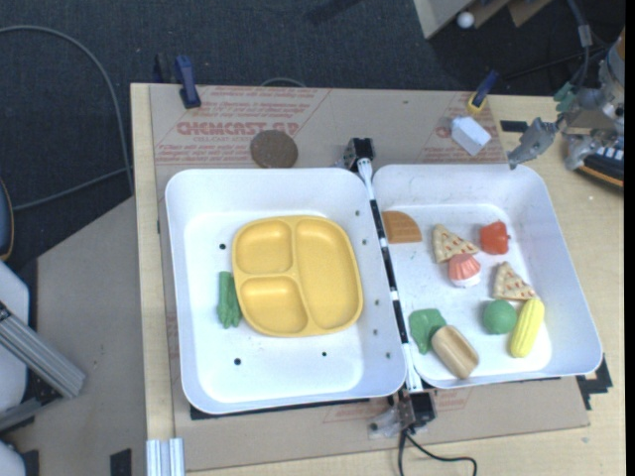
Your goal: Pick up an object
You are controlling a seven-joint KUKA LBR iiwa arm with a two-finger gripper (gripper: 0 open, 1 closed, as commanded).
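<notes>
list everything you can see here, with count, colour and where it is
bins: 2, white, side by side on the bench
plate: 1, yellow, three sections, middle of left bin
green toy: 1, green, left bin, beside plate's left edge
bread slice: 1, brown, right bin, upper left
pizza slices: 2, tan and red, right bin, upper middle and right of middle
tomato: 1, red, right bin, upper right
cupcake: 1, pink and white, right bin, centre
green ball: 1, green, right bin, lower right
corn: 1, yellow, right of the ball
green leaf piece: 1, green, right bin, lower left
hot dog: 1, tan, right bin, bottom
disc: 1, brown, bench above left bin
clamps: 2, blue, bench's far edge
claw: 1, grey, above right bin's far right corner
</notes>
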